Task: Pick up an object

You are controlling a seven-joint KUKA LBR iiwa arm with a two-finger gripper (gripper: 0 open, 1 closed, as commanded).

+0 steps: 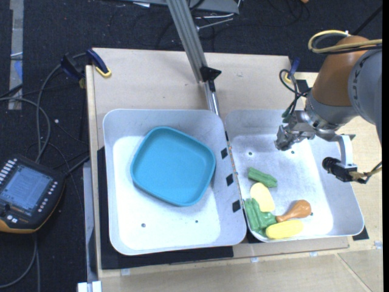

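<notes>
Toys crowd the near corner of the right bin (340, 193): one yellow piece (284, 229), one drumstick (296, 210), one pale slice (262, 195), two green pieces (258, 215) (262, 176). Five in all. Left bin (121, 163) bears one blue plate (173, 165). Gripper (284, 140) hangs above the right bin's far part; finger state cannot be told. Nearest target, the upper green piece, lies toward the camera and slightly left, long axis running left-right.

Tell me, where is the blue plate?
The blue plate lies in the left bin, tilted slightly toward its upper part. The toy food sits in the right bin, across the divide.
</notes>
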